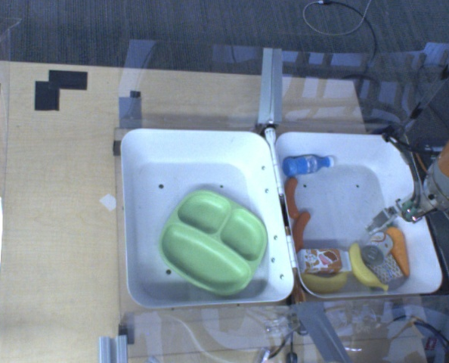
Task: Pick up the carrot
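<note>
Camera view: carrot (397, 251) just below hand (394, 219).

Left bin (141, 203): green divided plate (214, 240), inverted. Right bin (338, 146): blue bottle (306, 164) on its side near back wall; sausages (296, 214) along left wall; snack packet (320, 261), banana (364, 269), small can (375, 255) at front.

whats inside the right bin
The right bin holds a blue bottle, a hot dog, a small packet, a banana, a grey can and the carrot. The banana covers part of the can.
</note>
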Available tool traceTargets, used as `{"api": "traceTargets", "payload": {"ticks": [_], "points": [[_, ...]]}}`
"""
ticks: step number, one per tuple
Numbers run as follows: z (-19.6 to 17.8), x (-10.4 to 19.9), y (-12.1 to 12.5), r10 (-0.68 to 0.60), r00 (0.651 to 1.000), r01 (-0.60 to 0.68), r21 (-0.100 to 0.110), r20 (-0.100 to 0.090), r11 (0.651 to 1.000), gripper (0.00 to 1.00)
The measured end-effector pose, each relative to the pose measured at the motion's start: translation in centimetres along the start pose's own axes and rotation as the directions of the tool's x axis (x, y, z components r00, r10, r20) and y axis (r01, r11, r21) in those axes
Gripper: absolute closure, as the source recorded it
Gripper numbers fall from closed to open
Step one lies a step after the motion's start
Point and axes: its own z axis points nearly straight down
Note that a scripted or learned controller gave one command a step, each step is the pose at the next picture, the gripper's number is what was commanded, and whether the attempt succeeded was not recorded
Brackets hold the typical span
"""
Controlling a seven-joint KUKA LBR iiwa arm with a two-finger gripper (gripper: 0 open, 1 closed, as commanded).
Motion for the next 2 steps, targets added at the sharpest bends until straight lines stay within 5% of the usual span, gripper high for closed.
{"api": "traceTargets", "payload": {"ticks": [1, 2], "points": [[-2.9, -1.9, 4.4, -0.082, 0.997, 0.082, -0.003, 0.003, 0.997, 0.0], [3.1, -0.1, 0.3, -0.316, 0.949, 0.316, -0.001, 0.001, 0.949, 0.0]]}}
